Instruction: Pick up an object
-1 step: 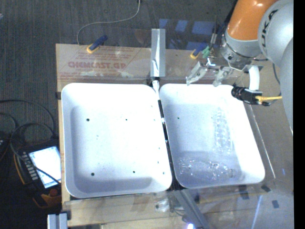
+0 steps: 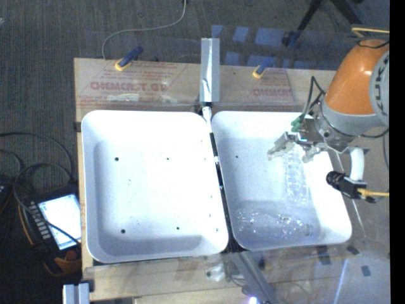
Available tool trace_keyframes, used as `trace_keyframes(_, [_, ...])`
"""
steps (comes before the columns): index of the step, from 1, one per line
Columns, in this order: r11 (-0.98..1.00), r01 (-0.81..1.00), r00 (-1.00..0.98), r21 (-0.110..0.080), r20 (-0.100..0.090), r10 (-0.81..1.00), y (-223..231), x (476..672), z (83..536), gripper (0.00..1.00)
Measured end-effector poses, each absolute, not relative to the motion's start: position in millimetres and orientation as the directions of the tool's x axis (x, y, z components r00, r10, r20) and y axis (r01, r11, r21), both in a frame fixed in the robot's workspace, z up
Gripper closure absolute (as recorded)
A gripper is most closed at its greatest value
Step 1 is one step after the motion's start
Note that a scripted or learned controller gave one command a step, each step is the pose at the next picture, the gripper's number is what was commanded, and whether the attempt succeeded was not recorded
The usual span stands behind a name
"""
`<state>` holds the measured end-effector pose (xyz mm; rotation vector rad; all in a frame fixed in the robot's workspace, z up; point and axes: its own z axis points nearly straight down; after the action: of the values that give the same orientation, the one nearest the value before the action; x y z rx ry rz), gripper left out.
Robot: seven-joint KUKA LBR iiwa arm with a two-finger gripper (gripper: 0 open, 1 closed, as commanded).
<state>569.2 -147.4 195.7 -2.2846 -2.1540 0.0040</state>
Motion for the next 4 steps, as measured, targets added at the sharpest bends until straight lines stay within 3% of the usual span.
trace_keyframes(1, [-0.013,1.000,0.013,0.000,0.001,1.000,-185,562.8,101,0.00])
trace_keyframes(2, [0.196,0.981,-0.196,-0.003,0.001,0.981,-150,577.7,106,0.00])
trace_keyframes(3, [0.236,0.972,-0.236,0.015,-0.005,0.972,-169,557.3,92,0.00])
trace_keyframes(4, [0.014,0.998,-0.013,-0.069,0.017,1.000,-203,630.3,90,0.00])
